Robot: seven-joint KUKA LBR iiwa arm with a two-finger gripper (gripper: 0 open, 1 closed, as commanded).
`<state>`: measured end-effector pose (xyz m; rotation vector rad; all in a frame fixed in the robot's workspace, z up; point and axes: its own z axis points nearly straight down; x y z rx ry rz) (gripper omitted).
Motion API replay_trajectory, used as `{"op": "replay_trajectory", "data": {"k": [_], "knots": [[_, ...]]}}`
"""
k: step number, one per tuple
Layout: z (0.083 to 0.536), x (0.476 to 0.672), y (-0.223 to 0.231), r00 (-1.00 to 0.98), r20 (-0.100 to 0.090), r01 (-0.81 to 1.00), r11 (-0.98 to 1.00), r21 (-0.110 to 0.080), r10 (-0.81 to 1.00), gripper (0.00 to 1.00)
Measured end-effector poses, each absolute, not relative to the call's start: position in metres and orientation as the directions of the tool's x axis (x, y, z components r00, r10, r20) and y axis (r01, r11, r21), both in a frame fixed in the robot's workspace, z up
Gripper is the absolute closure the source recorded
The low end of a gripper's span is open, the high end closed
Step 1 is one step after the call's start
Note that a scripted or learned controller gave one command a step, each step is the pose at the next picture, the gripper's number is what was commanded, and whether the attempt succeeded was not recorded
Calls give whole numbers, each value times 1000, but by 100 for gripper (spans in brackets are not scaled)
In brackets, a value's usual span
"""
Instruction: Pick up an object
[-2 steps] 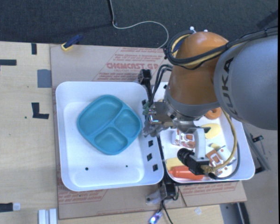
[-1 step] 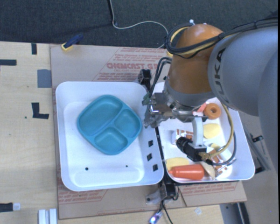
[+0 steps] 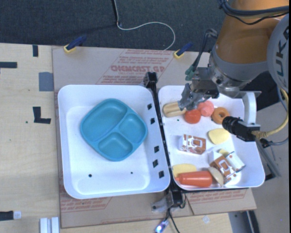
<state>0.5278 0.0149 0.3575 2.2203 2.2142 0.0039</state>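
The right bin (image 3: 242, 181) holds several toy foods. A tan bread stick (image 3: 170, 109) lies at its far left, with a red round piece (image 3: 193, 116), a pink piece (image 3: 207, 108) and a brown doughnut (image 3: 219, 114) beside it. My gripper (image 3: 191, 99) hangs low over the far part of this bin, directly above the bread stick's right end and the red piece. A white wrapped snack (image 3: 192, 143) lies mid-bin, a yellow slice (image 3: 218, 136) to its right. A red sausage (image 3: 194, 179), a yellow piece (image 3: 183, 169) and another wrapped snack (image 3: 226, 166) lie near the front.
The left bin (image 3: 70, 178) holds a blue three-part plate (image 3: 113, 128). A black divider (image 3: 157, 130) with clips runs between the bins. The arm's orange and grey body (image 3: 247, 28) looms over the right bin's far right corner. A black cable end (image 3: 240, 128) hangs there.
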Motion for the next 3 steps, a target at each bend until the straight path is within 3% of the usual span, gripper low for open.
{"op": "replay_trajectory", "data": {"k": [1,2,3], "knots": [[347,529,72,-6,-1,1000,6,-4,1000,100],[287,524,121,-5,-2,1000,5,-10,1000,100],[296,482,97,0,-2,1000,0,-8,1000,100]]}}
